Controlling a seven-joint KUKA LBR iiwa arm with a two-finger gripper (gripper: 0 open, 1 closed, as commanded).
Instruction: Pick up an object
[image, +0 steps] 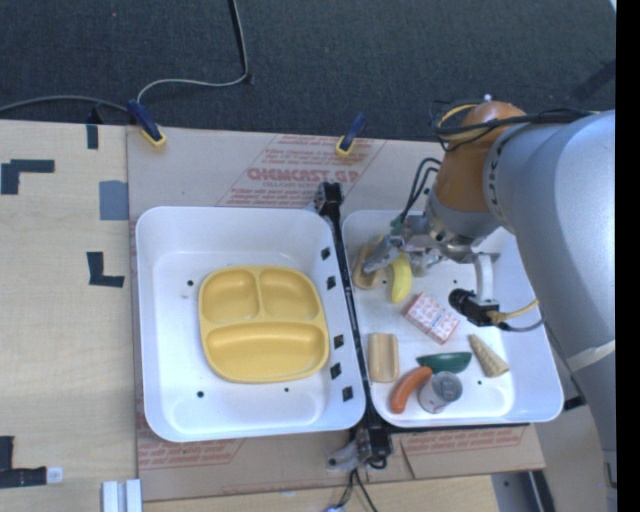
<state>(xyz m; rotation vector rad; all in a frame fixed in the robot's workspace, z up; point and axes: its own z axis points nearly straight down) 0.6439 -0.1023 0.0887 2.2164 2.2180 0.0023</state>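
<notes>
Table (60, 330): pale wood at the left, with a cardboard sheet (290, 170) under both bins
Left bin (160, 250): shallow and white, carrying a yellow divided plate (264, 323) laid flat near its middle
Right bin (530, 390): white, just beside the left one, holding a scatter of toy food
Beige block (383, 357): near the bin's left wall, upright in the picture
Toy carrot (408, 388): orange-red, at the front, touching a grey round piece (440, 391)
Green piece (444, 359): just above the grey one
Red-and-white box (432, 317): mid-bin, tilted
Tan wedge (488, 355): toward the bin's right side
Banana (400, 281): yellow toy, in the back left of the right bin, directly below the hand
Hand (392, 252): low over the banana; I cannot tell whether it is apart or together
Progress: by my reading nothing is lifted yet; every item lies in a bin, so grasp and lift remain
</notes>
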